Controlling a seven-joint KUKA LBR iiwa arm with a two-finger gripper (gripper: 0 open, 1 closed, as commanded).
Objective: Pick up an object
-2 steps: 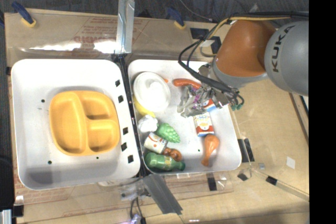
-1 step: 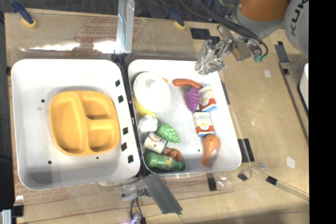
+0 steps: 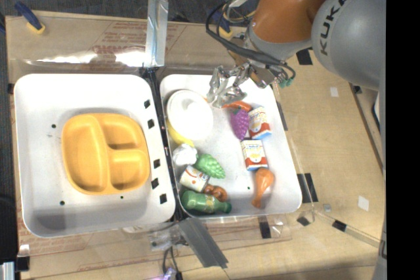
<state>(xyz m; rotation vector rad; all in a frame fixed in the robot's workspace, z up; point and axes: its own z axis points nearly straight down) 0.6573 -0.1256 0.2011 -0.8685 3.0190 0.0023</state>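
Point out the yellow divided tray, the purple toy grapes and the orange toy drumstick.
yellow divided tray (image 3: 105, 153), camera view, centre divider.
purple toy grapes (image 3: 239, 122), camera view, middle of bunch.
orange toy drumstick (image 3: 263, 184), camera view, meaty part.

A yellow divided tray (image 3: 105, 151) lay in the left white bin (image 3: 33, 206). Silver tape (image 3: 156, 33) stood at the bench's far edge above the divider, a blue-and-yellow clip (image 3: 29, 18) sat at the far left corner, and black cables (image 3: 226, 23) looped nearby
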